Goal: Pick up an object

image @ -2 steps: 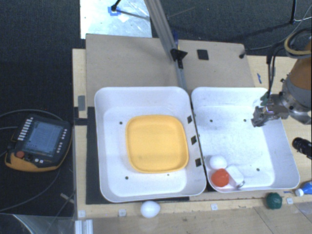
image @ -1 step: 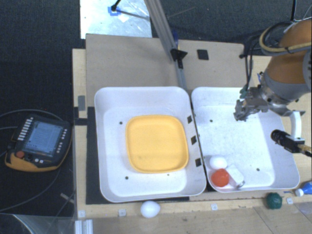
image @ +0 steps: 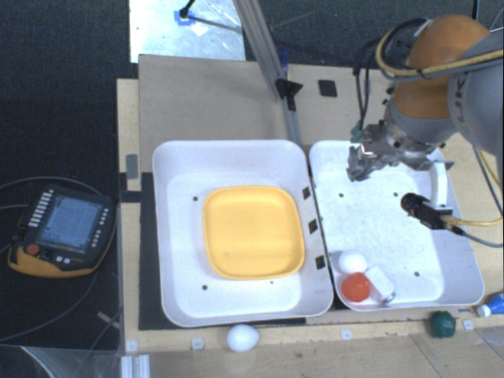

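My gripper (image: 360,166) hangs over the upper left part of the right bin (image: 394,219), with nothing seen between its fingers. Three small objects crowd that bin's near left corner: a white ball (image: 352,262), a red-orange ball (image: 357,287) and a white block (image: 380,283). They lie well below the gripper in the view. A yellow square plate (image: 254,231) fills the middle of the left bin (image: 177,235).
A white egg-shaped object (image: 242,338) and a dark green ball (image: 442,324) rest on the bench in front of the bins. A black cable connector (image: 421,209) hangs over the right bin. A teach pendant (image: 59,229) lies at the left. A metal pole (image: 264,38) slants behind the bins.
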`<state>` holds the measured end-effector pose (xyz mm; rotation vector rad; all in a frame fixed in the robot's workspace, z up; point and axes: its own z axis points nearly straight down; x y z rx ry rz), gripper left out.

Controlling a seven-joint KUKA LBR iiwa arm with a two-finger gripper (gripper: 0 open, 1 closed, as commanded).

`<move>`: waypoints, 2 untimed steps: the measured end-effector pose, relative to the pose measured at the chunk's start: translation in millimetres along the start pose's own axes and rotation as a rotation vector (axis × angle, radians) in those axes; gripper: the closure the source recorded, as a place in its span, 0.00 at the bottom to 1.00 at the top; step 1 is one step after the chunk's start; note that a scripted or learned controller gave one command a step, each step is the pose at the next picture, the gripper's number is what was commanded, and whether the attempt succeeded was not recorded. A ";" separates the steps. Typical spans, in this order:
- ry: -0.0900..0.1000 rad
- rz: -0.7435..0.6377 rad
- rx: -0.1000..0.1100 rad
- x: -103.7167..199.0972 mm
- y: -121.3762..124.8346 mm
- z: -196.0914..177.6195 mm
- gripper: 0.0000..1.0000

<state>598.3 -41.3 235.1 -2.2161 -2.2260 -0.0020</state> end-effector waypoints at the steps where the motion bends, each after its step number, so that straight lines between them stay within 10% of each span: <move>1: 0.000 0.000 0.000 55.1 29.2 2.4 1.00; 2: -0.001 0.001 0.001 100.8 59.3 13.3 1.00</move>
